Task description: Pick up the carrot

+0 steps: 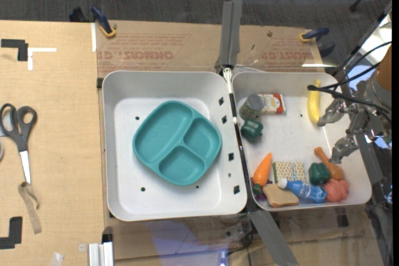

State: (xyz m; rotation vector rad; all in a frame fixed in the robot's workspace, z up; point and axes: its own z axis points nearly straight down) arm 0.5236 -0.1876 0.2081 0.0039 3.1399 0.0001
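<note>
Two shallow white bins sit side by side on the counter (50, 134), the left bin (115, 152) carrying a teal divided plate (177, 142) and the right bin (283, 128) crowded with toy food. The carrot (262, 169) lies tilted near the right bin's lower left corner, its orange tip pointing up and to the right, just beside a patterned packet (290, 171) and above a slice of bread (280, 197). A blue bottle (303, 190) rests along the bin's near wall, with a green pepper (319, 173) and a pink lump (336, 190) at its right end. A banana (313, 104) lies near the far right wall, and a grey can (252, 107) and dark green cup (252, 129) stand by the left wall. The arm's tool (341, 131) hovers over the bin's right side with its two fingers spread apart and nothing between them, well apart from the carrot. Scissors (19, 128) lie on the counter at far left.
</note>
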